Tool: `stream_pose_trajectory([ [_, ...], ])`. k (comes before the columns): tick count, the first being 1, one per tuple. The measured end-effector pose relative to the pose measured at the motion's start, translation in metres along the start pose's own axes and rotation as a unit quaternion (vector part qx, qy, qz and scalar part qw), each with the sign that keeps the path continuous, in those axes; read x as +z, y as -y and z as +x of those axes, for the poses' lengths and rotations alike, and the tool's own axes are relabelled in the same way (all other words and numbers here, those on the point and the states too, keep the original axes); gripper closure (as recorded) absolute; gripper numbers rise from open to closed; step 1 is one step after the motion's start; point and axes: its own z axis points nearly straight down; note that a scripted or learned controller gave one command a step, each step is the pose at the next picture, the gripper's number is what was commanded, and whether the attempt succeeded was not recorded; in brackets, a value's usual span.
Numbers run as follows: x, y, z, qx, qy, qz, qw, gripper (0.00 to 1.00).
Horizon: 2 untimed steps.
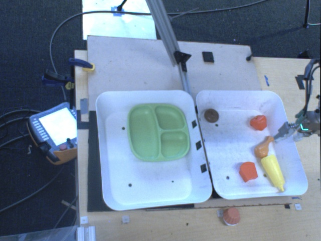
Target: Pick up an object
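Note:
The right bin [235,190] holds several small items. A brown round piece [211,115] lies near its back left corner and a red-orange lump [258,122] sits at the back right. Near the front are an orange-red block [248,171] and a yellow cone-shaped toy [273,171]. A small orange piece [263,147] touches the yellow toy's upper end. My gripper [284,131] reaches in over the bin's right rim, low, just up and right of the orange piece. Nothing shows held in it.
The left bin [115,185] carries a green divided plate [158,131]. A slanted metal pole [165,26] runs down to the divider between the bins. A round orange item [231,216] lies on the bench in front of the right bin. A pendant [54,133] sits far left.

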Motion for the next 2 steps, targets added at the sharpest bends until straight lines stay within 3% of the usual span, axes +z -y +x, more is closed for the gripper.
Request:
stream_pose_trajectory([
  [1,-0.001,-0.001,0.0,0.0,0.0,-0.001,1.0,0.0],
  [2,0.056,0.004,0.008,0.001,-0.001,0.001,1.0,0.0],
])
